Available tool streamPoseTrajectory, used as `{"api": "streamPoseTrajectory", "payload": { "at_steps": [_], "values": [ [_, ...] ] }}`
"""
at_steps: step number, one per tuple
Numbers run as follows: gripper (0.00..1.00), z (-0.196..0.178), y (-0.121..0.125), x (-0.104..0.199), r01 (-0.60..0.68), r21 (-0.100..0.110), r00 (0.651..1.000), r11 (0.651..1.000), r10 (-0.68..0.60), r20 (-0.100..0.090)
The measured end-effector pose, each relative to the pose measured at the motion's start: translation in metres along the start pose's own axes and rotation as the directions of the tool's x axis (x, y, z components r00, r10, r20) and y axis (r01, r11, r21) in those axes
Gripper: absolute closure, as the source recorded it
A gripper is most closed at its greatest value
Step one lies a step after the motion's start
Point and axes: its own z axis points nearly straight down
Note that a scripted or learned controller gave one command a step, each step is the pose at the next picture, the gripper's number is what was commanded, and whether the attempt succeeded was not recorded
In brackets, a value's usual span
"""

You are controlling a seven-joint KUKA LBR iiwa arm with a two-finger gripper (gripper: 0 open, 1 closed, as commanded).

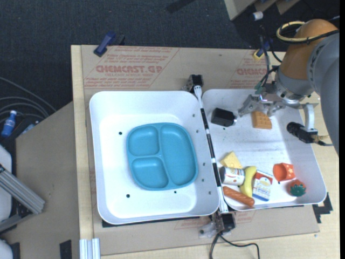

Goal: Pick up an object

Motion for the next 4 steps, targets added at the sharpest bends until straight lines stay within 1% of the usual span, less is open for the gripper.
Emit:
{"api": "streamPoseTrajectory", "payload": {
  "at_steps": [1,2,3,4],
  "values": [
    [1.0,-0.011,0.001,-0.001,0.001,-0.002,1.0,1.0,-0.001,0.003],
    [0.0,-0.011,0.001,0.0,0.001,-0.002,1.0,1.0,-0.001,0.002],
    [0.0,0.0,0.0,0.048,0.0,0.003,1.0,1.0,0.0,-0.002],
    [0.0,0.0,0.0,0.044,-0.001,0.002,1.0,1.0,0.001,0.0]
  ]
}}
